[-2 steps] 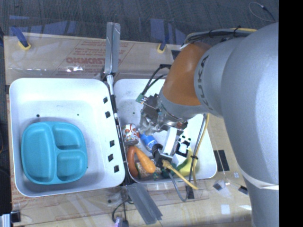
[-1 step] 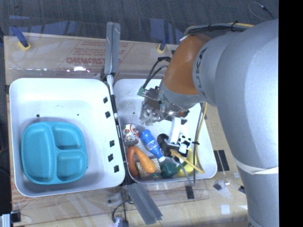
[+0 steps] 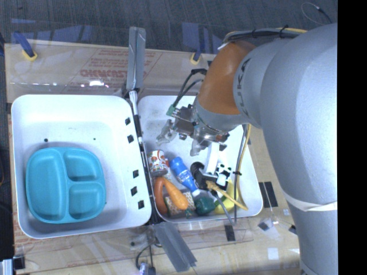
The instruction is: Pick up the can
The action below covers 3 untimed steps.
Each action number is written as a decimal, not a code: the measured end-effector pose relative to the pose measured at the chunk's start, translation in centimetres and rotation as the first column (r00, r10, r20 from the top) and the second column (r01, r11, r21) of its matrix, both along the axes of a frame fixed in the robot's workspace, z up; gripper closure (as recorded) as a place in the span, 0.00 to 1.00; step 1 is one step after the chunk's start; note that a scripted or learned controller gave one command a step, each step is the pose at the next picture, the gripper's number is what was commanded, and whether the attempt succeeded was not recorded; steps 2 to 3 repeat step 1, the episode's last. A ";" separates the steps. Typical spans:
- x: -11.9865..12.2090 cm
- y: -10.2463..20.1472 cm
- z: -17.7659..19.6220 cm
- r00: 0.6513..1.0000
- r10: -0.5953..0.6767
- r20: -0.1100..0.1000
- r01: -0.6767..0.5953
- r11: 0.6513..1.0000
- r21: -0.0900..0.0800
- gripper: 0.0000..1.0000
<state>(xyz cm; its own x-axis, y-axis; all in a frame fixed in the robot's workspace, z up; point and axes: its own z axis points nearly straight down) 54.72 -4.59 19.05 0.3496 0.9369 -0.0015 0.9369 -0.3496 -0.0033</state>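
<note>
Fingers of the hand are spread apart, holding nothing, poised above the can, which lies at the right bin's left wall among clutter.

Robotics lab, industrial arm over two white bins (fiducial markers), taped bench, grey carpet

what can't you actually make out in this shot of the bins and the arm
- The hand, camera view: too small and cluttered with metal parts to tell open from shut.
- The can: label too small to read.
- Right bin: its far right side is covered by the arm.
- The pile beside the blue bottle: items overlap, so the yellow and green things stay unidentifiable.
</note>
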 end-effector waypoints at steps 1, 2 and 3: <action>-2.1 6.4 0.0 0.995 0.099 -0.002 -0.099 0.995 0.002 0.00; -2.1 6.4 0.0 0.995 0.099 -0.002 -0.099 0.995 0.002 0.00; -2.1 6.4 0.0 0.995 0.099 -0.002 -0.099 0.995 0.002 0.00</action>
